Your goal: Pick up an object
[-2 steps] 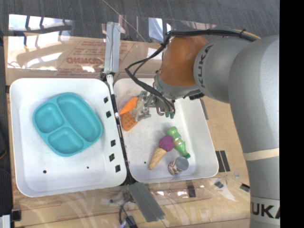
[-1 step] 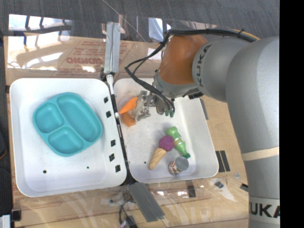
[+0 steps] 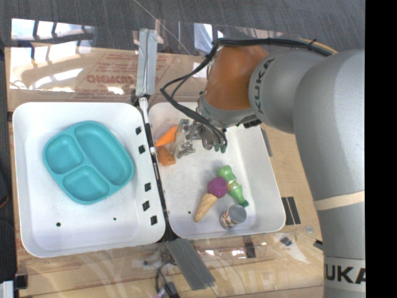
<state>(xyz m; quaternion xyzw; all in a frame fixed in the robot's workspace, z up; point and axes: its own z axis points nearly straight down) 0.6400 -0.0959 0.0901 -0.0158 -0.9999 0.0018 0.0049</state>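
Two metal fingers of the gripper (image 3: 186, 143) stand slightly apart beside the orange carrot-shaped plastic toy (image 3: 165, 143), touching nothing I can see; from the carrot, I'd centre them across it before closing.

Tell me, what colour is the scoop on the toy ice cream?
Purple, on a tan cone: the ice cream shows best in the camera view.
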